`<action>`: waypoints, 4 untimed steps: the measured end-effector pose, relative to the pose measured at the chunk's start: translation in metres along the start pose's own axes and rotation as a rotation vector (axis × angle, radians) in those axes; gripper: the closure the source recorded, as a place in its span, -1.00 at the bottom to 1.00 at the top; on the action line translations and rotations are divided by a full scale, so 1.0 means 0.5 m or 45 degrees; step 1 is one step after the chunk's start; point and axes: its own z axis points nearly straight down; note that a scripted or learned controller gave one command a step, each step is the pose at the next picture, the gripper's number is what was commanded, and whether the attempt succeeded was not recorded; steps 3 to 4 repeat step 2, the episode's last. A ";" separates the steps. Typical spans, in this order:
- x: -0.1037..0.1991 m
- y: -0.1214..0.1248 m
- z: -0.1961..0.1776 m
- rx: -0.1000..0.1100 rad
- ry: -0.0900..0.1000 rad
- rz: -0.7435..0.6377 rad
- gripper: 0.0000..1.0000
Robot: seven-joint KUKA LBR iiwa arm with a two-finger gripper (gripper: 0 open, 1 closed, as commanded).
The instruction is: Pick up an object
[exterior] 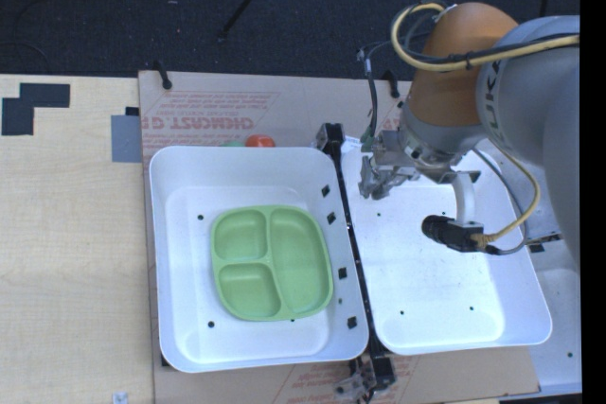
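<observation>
The green divided plate [272, 262] lay flat in the middle of the left bin [180, 175]. It had three little sections and sat apart from the bin's walls. The gripper [372, 185] hung over the right bin [511, 317], at that bin's far left corner, right beside the black divider [346, 232] between the two bins. I could not tell how the gripper's tips were set; they were too small and dark to make out. Nothing seemed to be in them.

Things could go wrong from there. The plate was wide and low, so the tips might slide off its thin rim. The arm also had to cross the divider, and it might bump it. A small orange thing [259, 142] sat behind the left bin, out of the way.
</observation>
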 end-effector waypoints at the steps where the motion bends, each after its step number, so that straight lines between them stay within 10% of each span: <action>1: 0.106 -0.027 -0.020 -0.001 0.000 -0.001 1.00; 2: 0.203 -0.030 -0.038 -0.004 0.000 -0.001 1.00; 4: 0.203 -0.030 -0.038 -0.004 0.000 -0.001 1.00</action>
